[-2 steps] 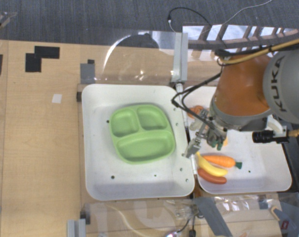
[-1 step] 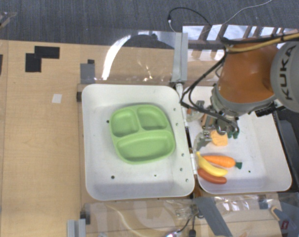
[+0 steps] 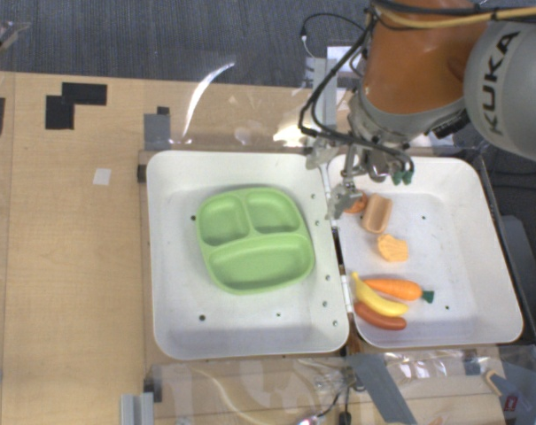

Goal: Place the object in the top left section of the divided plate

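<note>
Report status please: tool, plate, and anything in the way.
Tool low at right bin's left edge, near bread piece. Green divided plate in left bin, top left section bare. No obstacle seen on the way over.

The divided plate (image 3: 254,240) is light green with rounded corners and 3 sections: 2 smaller ones along its far side and 1 long one along its near side. It lies flat in the left bin (image 3: 174,326), slightly rotated, near the bin's centre, and all 3 sections hold nothing. In the right bin (image 3: 480,317) lie the toy foods: a tan bread-like piece (image 3: 376,213), a small orange piece (image 3: 354,205) just beside it, an orange wedge (image 3: 392,249), a carrot (image 3: 397,288) with a green top, a yellow banana (image 3: 379,301) and a red-brown sausage (image 3: 380,319), the last 3 touching.
</note>
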Robot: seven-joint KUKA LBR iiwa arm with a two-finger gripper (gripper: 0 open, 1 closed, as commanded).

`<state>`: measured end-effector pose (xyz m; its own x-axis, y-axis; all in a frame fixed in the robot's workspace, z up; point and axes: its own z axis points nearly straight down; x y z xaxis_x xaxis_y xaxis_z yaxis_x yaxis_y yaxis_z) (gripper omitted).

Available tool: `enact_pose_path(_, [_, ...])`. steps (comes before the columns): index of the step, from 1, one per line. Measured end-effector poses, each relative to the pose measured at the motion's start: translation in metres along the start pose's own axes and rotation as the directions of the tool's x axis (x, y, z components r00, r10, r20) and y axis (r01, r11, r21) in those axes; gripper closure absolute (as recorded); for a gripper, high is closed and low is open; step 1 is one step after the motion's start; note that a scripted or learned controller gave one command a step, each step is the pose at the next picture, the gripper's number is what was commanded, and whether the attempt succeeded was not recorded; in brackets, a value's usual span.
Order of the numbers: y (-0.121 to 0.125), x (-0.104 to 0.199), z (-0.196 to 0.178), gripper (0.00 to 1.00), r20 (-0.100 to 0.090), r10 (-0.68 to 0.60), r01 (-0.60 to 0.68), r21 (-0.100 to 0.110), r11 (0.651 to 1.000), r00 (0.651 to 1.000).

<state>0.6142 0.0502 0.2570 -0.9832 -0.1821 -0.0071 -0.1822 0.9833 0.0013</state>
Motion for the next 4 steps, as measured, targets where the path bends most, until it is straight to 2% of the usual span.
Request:
enact_pose_path(1, [0.000,0.000,0.000,0.00,0.000,0.001,-0.001,0.000,1.000,1.000])
enact_pose_path(2, [0.018,-0.060,0.002,0.00,0.001,-0.266,0.266,-0.001,0.964,0.964])
enact_pose_path(3, [0.091,-0.073,0.011,0.00,0.002,-0.485,0.485,-0.002,0.874,0.874])
enact_pose_path(4, [0.090,-0.073,0.011,0.00,0.002,-0.484,0.484,-0.002,0.875,0.875])
